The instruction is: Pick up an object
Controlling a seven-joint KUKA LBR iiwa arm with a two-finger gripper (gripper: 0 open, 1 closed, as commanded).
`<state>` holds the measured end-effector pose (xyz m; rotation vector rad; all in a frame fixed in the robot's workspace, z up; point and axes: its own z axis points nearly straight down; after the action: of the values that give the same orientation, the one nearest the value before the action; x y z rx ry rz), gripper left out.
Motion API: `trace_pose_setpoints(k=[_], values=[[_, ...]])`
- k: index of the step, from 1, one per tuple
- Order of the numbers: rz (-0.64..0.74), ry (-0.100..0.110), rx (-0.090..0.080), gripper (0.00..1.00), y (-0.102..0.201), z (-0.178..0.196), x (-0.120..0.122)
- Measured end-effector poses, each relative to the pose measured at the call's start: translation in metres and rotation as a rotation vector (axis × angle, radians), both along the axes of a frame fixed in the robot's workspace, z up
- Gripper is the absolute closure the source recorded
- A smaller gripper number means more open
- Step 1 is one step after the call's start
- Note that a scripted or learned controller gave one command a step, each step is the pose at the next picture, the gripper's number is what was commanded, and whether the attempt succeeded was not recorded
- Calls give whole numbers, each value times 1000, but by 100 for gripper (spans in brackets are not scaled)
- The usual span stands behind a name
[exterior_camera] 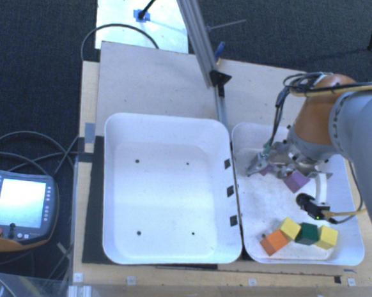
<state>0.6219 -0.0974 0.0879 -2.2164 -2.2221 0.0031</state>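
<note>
While the arm [348, 119] reaches over the right bin [351, 254], we see its fingers [285, 170] low beside a purple block [295, 181], though we cannot tell how they are set. Near the front wall of that bin lie an orange block [273, 242], two yellow blocks [290, 228] and a green block [307, 234], close together.

Left of the gripper [281, 166], bright even light washes the white bin [163, 188] nearly featureless, shadows stay faint, and the whole frame looks slightly soft.
</note>
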Motion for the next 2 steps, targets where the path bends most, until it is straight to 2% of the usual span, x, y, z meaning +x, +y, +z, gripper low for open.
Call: trace_pose_setpoints(k=[1,2], values=[[2,-7,-1,100,0,14,2],[-1,-10,-2,100,-4,67,-6]])
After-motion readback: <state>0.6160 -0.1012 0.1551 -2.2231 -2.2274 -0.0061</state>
